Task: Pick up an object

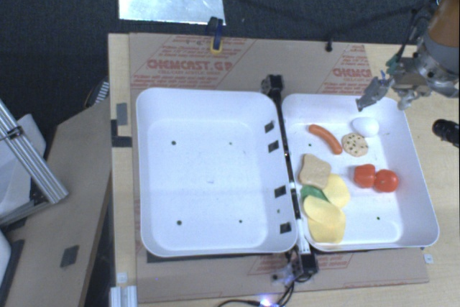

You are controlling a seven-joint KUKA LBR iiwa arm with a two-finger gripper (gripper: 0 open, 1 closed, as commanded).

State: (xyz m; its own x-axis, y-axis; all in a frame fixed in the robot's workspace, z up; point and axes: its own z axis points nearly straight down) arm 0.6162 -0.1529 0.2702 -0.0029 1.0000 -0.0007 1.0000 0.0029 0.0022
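You are looking down at a slant on two shallow white bins set side by side on a bench. The gripper (386, 92) hangs over the far rim of the right bin (420, 176), its two fingers spread apart with nothing between them. Closest below it lies a white egg-shaped toy (365, 126), the likeliest thing to pick up. It looks light, hard and smooth, so it may slip or roll; you would do best to close across its short width, centred, not near an end. Touching it on the near side is a round speckled cookie (354, 145), flat and low, harder to get fingers under. To the left lies an orange sausage (325, 138), slim and stiff-looking. Further toward you sit a red tomato-like piece (376, 177), a tan bread slice (314, 170), a green leaf-like piece (313, 193) and yellow pieces (328, 212), crowded together near the divider. The left bin (208, 169) holds no toys.
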